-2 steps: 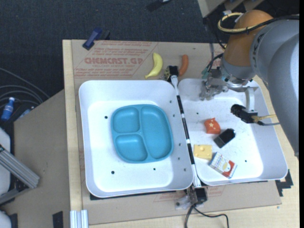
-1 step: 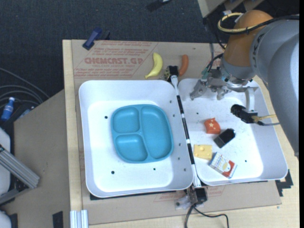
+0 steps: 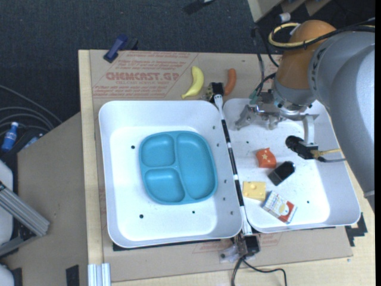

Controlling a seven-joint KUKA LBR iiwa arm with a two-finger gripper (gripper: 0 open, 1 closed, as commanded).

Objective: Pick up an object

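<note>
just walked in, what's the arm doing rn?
The arm's gripper is down at the far end of the right bin, and I see nothing between its fingers. The red piece, black block, yellow wedge and small packet lie loose on the bin floor nearer the camera. The left bin holds a blue divided tray. A banana sits on the board behind.
</note>
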